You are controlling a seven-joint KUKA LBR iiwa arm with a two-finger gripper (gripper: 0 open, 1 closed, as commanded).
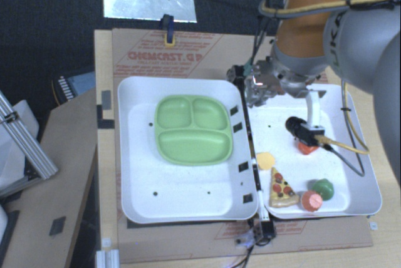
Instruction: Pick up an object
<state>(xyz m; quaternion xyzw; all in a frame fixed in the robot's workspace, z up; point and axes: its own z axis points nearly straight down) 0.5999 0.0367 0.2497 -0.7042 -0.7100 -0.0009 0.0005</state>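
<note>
My gripper [256, 95] hangs over the far left corner of the right bin [357, 163], close to the wall between the two bins. Nothing shows between its tips. Toward the near edge of that bin lie a pizza slice toy [282, 188], a small yellow piece [265, 161], a green round toy [323, 187] and a pink-red one [311, 201] touching it. A red-orange object [306, 148] sits mid-bin, partly hidden by the wrist's hardware. All of these lie well toward the near side from the gripper.
The left bin [135, 185] holds a green divided plate [191, 129]. The grey arm with its orange band [313, 7] looms over the right bin's far side. A yellow cable [344, 148] trails across the right bin. Cardboard lies under both bins.
</note>
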